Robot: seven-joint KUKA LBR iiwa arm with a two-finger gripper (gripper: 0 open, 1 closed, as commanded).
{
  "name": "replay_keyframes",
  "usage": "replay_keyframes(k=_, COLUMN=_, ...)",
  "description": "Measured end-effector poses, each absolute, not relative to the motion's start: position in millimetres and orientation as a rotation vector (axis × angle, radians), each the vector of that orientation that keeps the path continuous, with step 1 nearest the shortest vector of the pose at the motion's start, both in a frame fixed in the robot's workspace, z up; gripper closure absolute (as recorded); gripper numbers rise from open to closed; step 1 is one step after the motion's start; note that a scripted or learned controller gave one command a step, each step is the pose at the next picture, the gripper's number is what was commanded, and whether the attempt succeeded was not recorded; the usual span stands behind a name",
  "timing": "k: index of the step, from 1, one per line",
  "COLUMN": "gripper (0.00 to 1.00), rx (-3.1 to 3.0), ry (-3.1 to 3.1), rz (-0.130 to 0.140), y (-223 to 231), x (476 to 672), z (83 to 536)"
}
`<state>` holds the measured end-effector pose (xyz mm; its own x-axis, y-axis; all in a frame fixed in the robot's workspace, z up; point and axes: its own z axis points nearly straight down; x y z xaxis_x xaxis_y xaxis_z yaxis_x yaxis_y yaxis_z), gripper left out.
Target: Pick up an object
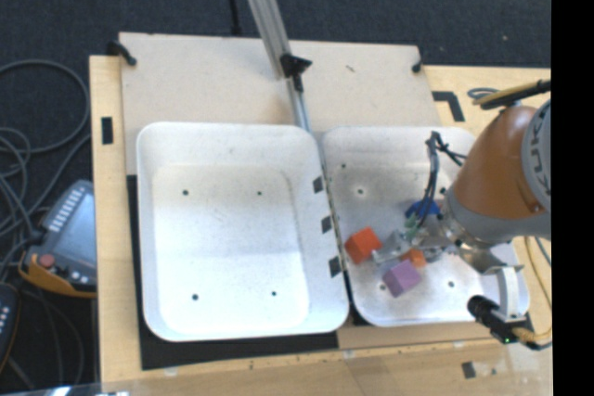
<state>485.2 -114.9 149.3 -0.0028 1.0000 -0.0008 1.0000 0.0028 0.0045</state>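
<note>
Gripper (416, 248): I see it low in the right bin (371, 158); grasp unclear.
Orange block (363, 245): just left.
Purple block (401, 277): just below.
Left bin (148, 199): alongside.

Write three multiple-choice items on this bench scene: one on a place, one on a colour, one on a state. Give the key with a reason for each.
1. Which bin holds the blocks?
A. the left bin
B. the right bin
C. both bins

2. What colour is the block lying nearest the divide between the bins?
A. orange
B. green
C. black

3. How does the purple block lie?
A. stacked on the orange one
B. on the right bin's floor
C. outside the bins, on the bench

Key: B, the orange block and the purple block both lie in the right bin; A, it is plainly orange; B, it rests on the bin floor, apart from the orange block, below the gripper.
</note>
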Motion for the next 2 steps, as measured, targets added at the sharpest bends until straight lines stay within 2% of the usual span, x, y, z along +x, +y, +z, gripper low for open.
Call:
replay_keyframes(k=1, gripper=0.00, rx=2.203, ry=2.203, rz=0.018, y=-129.3, x=535.5, z=122.5)
replay_keyframes(k=2, gripper=0.00, rx=2.198, ry=2.205, rz=0.020, y=-130.4, x=537.9, z=121.2)
